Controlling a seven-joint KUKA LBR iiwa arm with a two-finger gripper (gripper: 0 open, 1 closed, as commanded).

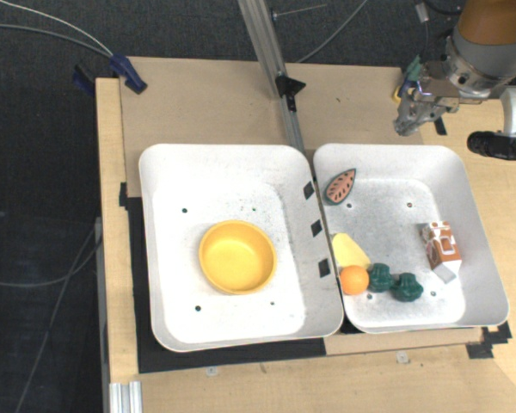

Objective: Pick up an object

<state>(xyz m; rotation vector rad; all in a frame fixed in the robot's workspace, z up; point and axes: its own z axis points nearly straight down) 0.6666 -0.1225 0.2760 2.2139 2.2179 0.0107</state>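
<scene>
Tool (410,120): above the bare worktop (206,101), beyond the right bin's (477,231) 12 o'clock rim; finger spacing cannot be told; nothing seen between them.
Right bin: orange ball (353,280), green toy (394,284), leaf-shaped piece (340,185), orange-white block (441,249).
Left bin (168,231): yellow bowl (236,255).

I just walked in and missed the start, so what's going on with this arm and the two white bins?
A grey and orange robot arm is set to pick something up, but nothing is held yet. Its tool hangs above the bench just past the far edge of the right bin. That bin holds a leaf-shaped piece, a yellow piece, an orange ball, green pieces and an orange and white block. A yellow bowl sits in the left bin.
</scene>
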